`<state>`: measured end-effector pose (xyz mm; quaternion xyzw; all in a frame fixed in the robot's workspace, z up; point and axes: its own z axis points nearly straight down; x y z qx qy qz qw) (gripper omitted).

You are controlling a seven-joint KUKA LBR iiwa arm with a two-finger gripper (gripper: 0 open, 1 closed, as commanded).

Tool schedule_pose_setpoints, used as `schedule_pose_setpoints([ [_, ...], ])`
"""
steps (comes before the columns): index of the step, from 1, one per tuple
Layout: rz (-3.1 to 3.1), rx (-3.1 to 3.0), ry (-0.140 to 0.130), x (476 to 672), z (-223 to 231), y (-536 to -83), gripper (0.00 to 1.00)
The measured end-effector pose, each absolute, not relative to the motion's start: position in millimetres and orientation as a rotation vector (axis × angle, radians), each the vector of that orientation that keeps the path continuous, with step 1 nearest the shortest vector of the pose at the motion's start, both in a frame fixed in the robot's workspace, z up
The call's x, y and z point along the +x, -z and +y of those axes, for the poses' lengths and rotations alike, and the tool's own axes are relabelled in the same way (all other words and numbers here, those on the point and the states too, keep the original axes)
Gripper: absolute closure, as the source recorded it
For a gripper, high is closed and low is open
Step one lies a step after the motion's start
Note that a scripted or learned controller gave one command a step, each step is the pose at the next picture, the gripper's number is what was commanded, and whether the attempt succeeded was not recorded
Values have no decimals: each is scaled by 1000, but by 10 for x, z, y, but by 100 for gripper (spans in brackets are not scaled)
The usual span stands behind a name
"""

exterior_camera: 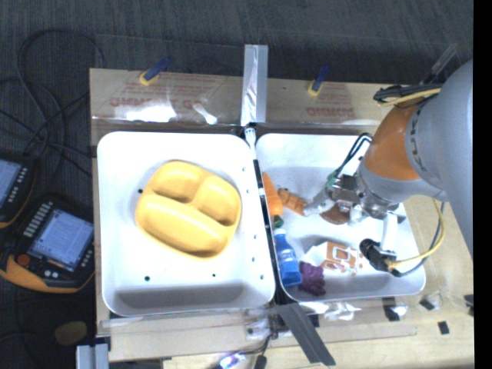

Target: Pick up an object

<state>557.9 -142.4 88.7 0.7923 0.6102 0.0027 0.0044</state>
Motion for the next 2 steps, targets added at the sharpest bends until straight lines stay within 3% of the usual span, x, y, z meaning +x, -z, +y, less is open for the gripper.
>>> schedule_pose_setpoints([
  [1, 1909, 2485, -8, 4898, -1406, -892, 0],
  [2, 2078, 2359, 4, 5506, -1655, -967, 0],
])
